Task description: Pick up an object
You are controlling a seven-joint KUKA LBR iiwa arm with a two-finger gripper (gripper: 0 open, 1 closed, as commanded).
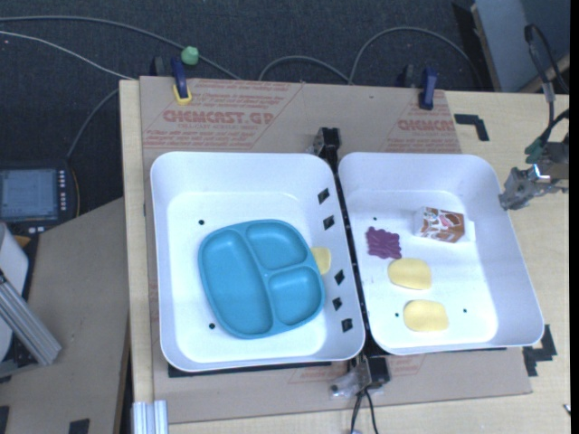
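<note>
The right bin [479, 174] holds a purple bunch-like piece [383, 241], a brown and white wrapped item [441, 224] and two pale yellow lumps [411, 273] [425, 315]. In the left bin [172, 188] lies a blue three-section plate [261, 277], with a small yellow piece [321, 259] tucked against its right edge. My gripper [519, 188] hangs at the far right, just outside the right bin's upper right corner, apart from every object.
Blue clamps [182, 89] [427, 90] hold the cardboard base at the back. Black clips [327, 139] sit along the seam between the bins. Cables run across the dark floor behind the bench. A small screen [32, 194] stands at the left.
</note>
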